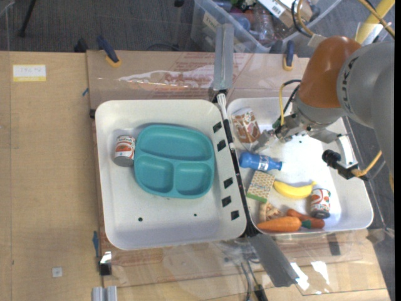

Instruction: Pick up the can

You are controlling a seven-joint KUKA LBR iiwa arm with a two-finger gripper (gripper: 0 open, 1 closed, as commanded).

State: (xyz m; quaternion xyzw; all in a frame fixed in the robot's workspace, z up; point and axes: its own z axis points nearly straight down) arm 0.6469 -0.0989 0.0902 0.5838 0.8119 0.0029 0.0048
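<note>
Can lies untouched, well below-right of the hand | hand state: cannot tell | progress: no grasp yet; reach, grip, lift remain

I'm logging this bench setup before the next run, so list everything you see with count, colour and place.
Bins: two, white, side by side on the bench.
Tray: one, teal, three compartments, left bin.
Cans: two, red and white; one in the left bin touching the tray's left edge, one in the right bin near its front right.
Cup: one, printed, right bin, back left.
Bottle: one, blue, right bin.
Banana: one, yellow, right bin.
Carrot: one, orange, right bin front.
Arm: one, grey and orange, over the right bin.
Gripper: beside the cup.
</note>
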